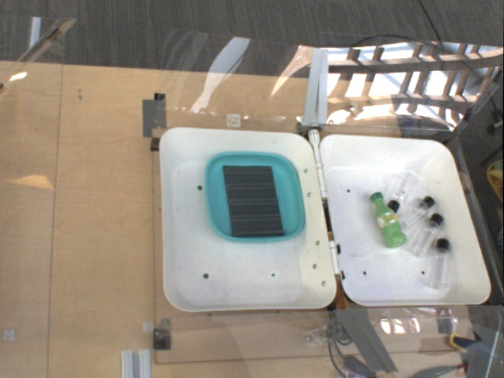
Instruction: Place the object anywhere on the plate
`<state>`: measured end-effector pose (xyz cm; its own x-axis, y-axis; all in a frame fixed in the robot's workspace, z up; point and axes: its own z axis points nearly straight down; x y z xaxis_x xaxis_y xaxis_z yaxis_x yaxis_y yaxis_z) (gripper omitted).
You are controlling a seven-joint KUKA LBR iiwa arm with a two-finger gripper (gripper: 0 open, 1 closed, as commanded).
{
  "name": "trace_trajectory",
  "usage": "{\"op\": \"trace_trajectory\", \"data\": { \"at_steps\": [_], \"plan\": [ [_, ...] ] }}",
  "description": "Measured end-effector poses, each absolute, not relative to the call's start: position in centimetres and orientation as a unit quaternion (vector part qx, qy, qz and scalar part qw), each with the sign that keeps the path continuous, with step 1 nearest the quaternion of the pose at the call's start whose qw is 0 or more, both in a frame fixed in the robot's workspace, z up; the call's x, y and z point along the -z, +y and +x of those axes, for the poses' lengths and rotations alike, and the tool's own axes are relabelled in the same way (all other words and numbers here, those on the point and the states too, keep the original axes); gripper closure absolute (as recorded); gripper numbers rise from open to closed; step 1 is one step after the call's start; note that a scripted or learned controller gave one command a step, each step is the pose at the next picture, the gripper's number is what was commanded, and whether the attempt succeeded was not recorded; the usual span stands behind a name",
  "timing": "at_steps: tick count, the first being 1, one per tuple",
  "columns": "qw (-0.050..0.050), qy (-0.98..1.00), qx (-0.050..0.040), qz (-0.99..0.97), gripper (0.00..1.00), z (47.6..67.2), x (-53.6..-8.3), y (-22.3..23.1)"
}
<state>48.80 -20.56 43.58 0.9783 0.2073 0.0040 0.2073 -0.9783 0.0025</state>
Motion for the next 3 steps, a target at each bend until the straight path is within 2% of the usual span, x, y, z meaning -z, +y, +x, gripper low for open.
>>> {"op": "trace_trajectory", "data": {
  "at_steps": [3],
  "plan": [
    [0.001,0.104,-0.0018,0.995,0.0,48.81,-43.57,-20.55]
  ]
}}
